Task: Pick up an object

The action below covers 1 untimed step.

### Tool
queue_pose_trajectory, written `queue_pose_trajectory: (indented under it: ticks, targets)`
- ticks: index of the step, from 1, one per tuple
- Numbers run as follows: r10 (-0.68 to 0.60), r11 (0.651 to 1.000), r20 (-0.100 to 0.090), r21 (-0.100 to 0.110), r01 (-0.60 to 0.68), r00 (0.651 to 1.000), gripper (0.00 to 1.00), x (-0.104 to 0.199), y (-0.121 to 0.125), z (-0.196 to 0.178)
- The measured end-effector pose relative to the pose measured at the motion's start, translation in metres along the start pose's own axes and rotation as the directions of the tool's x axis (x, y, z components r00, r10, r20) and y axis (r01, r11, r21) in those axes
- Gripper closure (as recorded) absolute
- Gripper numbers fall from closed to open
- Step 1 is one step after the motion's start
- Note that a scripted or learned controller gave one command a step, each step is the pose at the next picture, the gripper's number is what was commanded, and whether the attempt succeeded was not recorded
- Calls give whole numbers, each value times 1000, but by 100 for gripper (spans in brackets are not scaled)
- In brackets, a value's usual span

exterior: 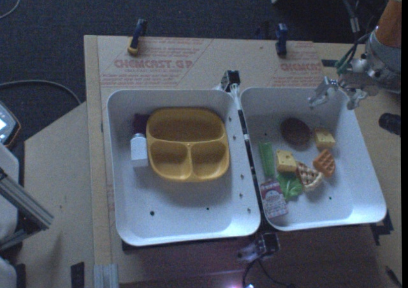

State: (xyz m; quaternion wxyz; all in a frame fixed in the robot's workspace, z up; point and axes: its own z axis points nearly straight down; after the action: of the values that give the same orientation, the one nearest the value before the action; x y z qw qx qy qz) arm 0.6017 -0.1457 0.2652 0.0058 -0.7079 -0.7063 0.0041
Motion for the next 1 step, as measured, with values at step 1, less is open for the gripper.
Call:
queue_pose_trajectory:
  ticks: [1]
  targets:
    - [-2, 1000, 2, -13, 2, 1000, 0, 0, 2, -8]
